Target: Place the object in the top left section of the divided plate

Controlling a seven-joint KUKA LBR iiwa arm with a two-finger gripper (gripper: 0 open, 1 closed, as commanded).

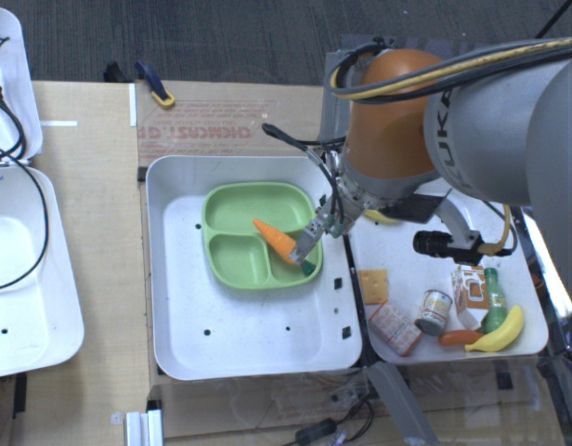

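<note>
orange carrot (275,238) on green divided plate (240,214) | fingers (305,247) over its tip | grip state unclear

Even, bright light falls from overhead. The white bin (175,277) looks slightly washed out, and a glossy highlight sits on the arm's orange band (397,110). Shadows are soft and short under the green divided plate (240,214). Focus is moderate, fine detail is grainy, and straight edges bow slightly towards the corners.
</note>
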